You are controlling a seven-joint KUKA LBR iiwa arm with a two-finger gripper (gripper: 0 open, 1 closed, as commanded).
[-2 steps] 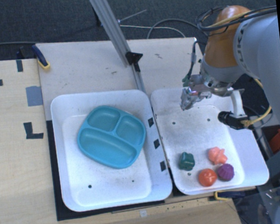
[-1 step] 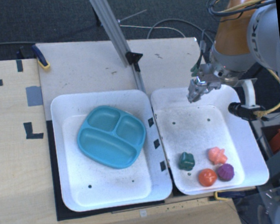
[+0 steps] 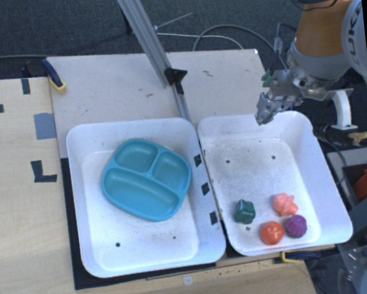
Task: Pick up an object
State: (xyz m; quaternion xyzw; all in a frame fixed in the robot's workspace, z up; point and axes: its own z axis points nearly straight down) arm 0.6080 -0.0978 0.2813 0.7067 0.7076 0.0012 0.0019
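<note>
Two white bins sit side by side on a worktop. The end effector (image 3: 265, 115) hovers over the right bin's (image 3: 299, 123) far rim; its grip state cannot be told. Four small toys (image 3: 271, 218) cluster near the front; best to descend centred over one, clear of its neighbours

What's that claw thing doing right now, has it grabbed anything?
Tool: above the far rim of the right bin, with nothing in it; open or shut cannot be told.
</note>
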